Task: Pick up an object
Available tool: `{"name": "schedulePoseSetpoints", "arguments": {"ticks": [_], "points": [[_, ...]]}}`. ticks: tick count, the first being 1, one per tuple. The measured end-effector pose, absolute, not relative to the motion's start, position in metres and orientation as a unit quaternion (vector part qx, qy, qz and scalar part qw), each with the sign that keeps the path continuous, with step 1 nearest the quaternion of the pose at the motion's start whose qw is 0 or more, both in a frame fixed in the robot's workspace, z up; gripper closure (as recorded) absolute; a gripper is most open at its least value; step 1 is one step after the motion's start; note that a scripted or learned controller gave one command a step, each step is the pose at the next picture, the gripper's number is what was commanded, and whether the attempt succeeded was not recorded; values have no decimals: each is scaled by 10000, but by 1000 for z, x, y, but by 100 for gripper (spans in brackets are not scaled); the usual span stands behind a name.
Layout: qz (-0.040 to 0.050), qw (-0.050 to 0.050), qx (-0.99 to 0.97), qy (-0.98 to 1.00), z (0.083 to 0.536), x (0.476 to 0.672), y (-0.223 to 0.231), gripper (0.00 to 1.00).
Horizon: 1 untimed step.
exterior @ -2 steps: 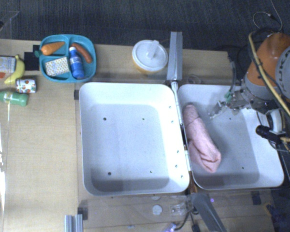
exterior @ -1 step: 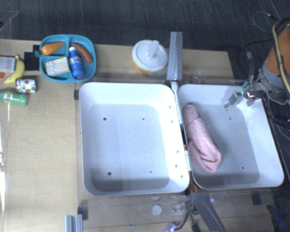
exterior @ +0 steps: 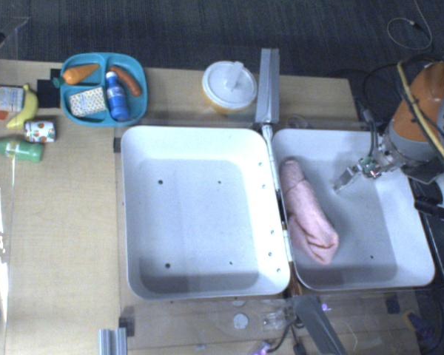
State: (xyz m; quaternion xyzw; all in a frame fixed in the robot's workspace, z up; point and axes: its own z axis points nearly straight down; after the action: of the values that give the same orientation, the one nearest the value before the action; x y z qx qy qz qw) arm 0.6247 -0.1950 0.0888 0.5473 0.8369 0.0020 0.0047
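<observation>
Right bin (exterior: pixel 399 265) holds pink cloth (exterior: pixel 308 211) (rolled, near divider).

Arm (exterior: pixel 422 117): cut off by the right edge; upper links out of frame. Gripper (exterior: pixel 353 176): small in view, and the state of its tips cannot be judged. Right bin (exterior: pixel 399 272): the near right corner runs under dark hardware at the frame edge. Blue tray (exterior: pixel 137 87): contents small, identity uncertain. Carton (exterior: pixel 4 97): cut by the left edge, label unreadable. Can (exterior: pixel 39 131): print too small to read.
</observation>
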Motion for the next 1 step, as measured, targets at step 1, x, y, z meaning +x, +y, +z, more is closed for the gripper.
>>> {"name": "schedulePoseSetpoints", "arguments": {"ticks": [1], "points": [[6, 30, 5245, 8514, 87, 660, -135, 0]]}}
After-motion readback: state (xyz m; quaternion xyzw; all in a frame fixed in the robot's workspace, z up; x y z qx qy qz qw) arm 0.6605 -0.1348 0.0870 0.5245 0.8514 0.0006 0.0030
